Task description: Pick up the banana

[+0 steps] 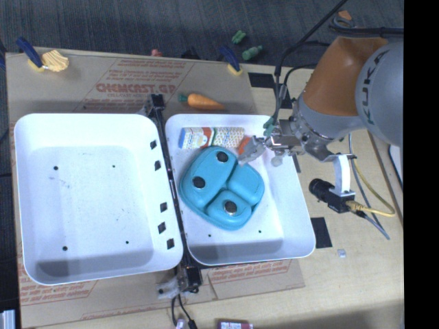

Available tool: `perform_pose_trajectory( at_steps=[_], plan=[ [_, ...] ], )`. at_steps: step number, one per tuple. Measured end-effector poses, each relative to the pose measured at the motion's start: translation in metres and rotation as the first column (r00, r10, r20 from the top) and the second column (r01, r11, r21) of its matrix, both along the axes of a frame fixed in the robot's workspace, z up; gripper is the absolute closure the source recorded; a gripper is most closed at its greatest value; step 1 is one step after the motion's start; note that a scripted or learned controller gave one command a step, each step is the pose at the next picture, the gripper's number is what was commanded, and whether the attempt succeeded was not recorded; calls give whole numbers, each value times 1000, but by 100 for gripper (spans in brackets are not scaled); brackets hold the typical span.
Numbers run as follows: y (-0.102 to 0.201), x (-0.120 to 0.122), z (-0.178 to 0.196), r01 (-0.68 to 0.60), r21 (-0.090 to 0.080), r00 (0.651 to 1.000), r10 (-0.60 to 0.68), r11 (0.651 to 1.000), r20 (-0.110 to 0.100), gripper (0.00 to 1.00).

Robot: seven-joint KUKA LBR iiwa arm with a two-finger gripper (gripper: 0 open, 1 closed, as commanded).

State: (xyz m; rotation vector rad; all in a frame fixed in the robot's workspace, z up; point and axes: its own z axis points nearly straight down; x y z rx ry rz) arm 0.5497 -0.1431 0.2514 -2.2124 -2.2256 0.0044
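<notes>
Placement of the gripper [255, 149] is best read against the blue moulded tray [223, 187], which is laid slantwise across the right bin [296, 219] and takes up most of its floor. The gripper is seen just beyond the tray's far right corner, low over the bin and close to the tray's edge, carried there by the grey arm [357, 81]. Whether it is set wide or narrow cannot be told from this slant, and nothing can be made out in its grasp. Behind the tray, against the bin's far wall, a printed carton [206, 137] is wedged with a small orange-red item [243, 142] at its end nearest the gripper. Where the banana lies cannot be told with any confidence. It is judged that it may be covered by the tray or by the gripper itself, which would explain why that corner is being worked. A carrot [202, 102] is left on the cardboard [137, 81] further behind the tray, outside both bins. The left bin [27, 204] is set beside the tray's near left side, past the dividing rims.
</notes>
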Motion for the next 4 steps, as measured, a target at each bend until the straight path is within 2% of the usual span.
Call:
perform_pose_trajectory(
  at_steps=[1, 2, 3, 4],
  plan=[
    [69, -37, 110, -335, -2, 942, 335, 942, 4, 0],
    [118, -68, 142, -67, -2, 998, 67, 998, 4, 0],
    [200, -73, 117, 238, -2, 971, -238, 971, 0, 0],
    [285, -74, 156, 260, -2, 965, -260, 965, 2, 0]
  ],
)
